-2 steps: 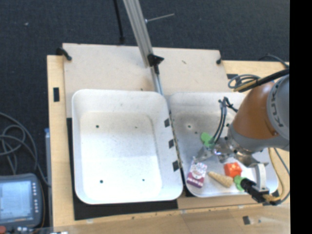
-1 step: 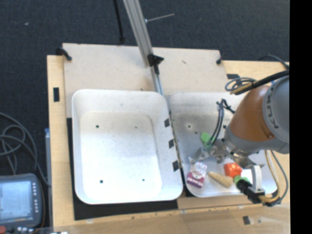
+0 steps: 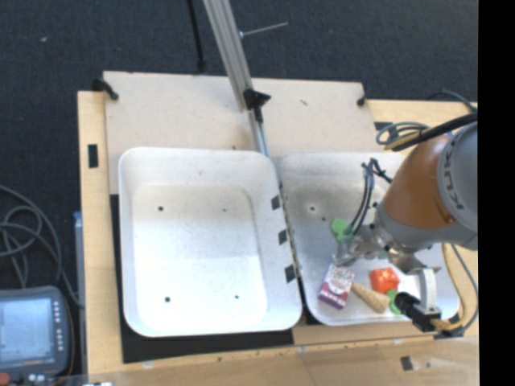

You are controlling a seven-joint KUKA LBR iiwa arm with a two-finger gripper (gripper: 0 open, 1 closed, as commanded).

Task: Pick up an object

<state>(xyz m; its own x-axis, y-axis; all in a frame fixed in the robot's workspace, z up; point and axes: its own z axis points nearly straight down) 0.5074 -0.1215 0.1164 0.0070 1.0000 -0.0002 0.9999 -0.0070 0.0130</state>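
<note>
While the grey arm with the orange band (image 3: 422,195) leans in over the right-hand shallow white bin (image 3: 322,167), its hand (image 3: 351,254) sits low among the clutter at the near end of that bin. Whether it is open or closed cannot be told from this angle, and nothing can be seen held in it.

The likeliest target, as I judge it, is the small pink-and-white carton (image 3: 336,286). It lies just on the near side of the hand, close to the bin wall that faces the left-hand shallow white bin (image 3: 201,215). A bright green rounded piece (image 3: 342,228) lies just on the hand's far side. A red-orange block (image 3: 385,280), a tan cone-shaped piece (image 3: 370,297) and a small dark-green piece (image 3: 395,299) crowd in beside the carton, toward the arm.

That crowding is the main hazard. The hand stands between the carton and the green rounded piece, so a closing there may catch only air, or clip one edge and flick the thing aside. A descent onto the carton could shove it against the sloping wall, where it would likely tip or slide. The cone looks to be touching or nearly touching the carton, so it may wedge in alongside and spoil the grip. A hard nudge could send a light piece over the near rim onto the wooden desk (image 3: 95,240).
</note>
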